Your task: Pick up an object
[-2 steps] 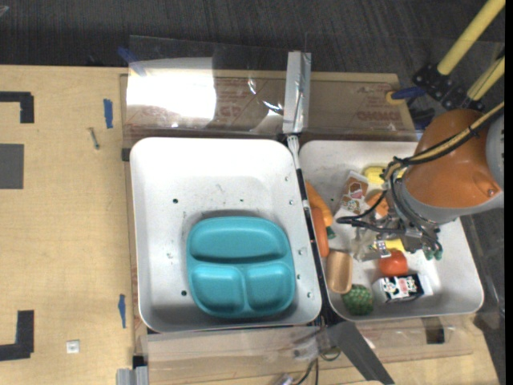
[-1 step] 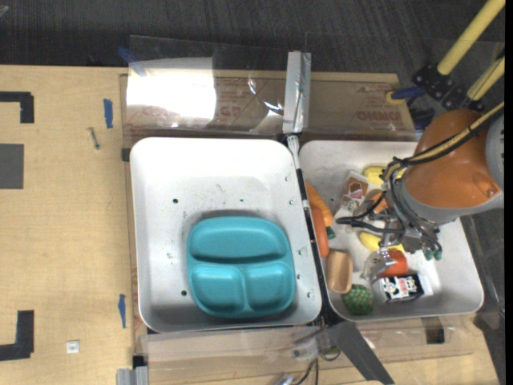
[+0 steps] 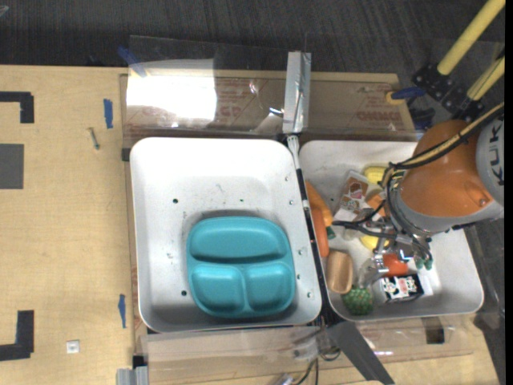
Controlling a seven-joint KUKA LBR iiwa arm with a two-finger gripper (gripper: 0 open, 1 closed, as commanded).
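Orange-banded, my arm has the tool (image 3: pixel 394 257) low in the right bin (image 3: pixel 469 291), among clutter beside the teal tray's (image 3: pixel 240 265) bin. I cannot tell its opening. Nothing looks lifted; the pick remains undone, I judge.

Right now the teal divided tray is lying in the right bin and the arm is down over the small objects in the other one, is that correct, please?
Not quite: the teal divided tray lies in the left bin, as the camera view shows. The arm is down over the small objects in the right bin.
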